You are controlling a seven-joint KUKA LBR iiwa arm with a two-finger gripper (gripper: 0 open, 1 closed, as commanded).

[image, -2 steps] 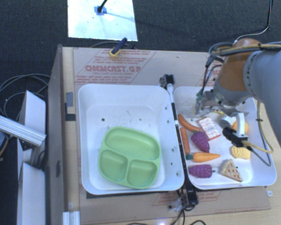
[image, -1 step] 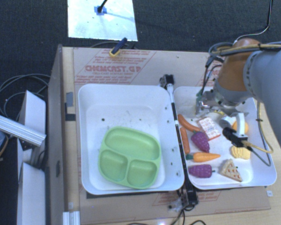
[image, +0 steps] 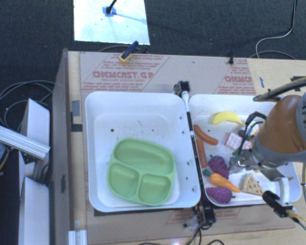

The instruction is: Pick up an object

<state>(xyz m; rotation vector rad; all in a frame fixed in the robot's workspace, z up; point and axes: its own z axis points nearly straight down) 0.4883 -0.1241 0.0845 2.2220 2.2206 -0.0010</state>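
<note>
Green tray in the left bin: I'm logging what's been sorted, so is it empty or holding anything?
Empty. The green tray lies flat in the left bin, all three compartments bare.

So the arm [image: 290, 131] is a chunky rounded thing, with a big orange-brown band wrapping the segment just above the wrist and smooth grey casing below and beside it. The shell looks glossy, no sharp edges anywhere. A dark cable [image: 255, 121] loops off the orange part toward the wrist, and another thin yellowish one arcs over the top. Down at the end there's a greyish metal gripper [image: 238, 160] block, pretty blurry. There's also a white bracket piece with a black stub [image: 275, 203] sticking out near the lower side.
</note>
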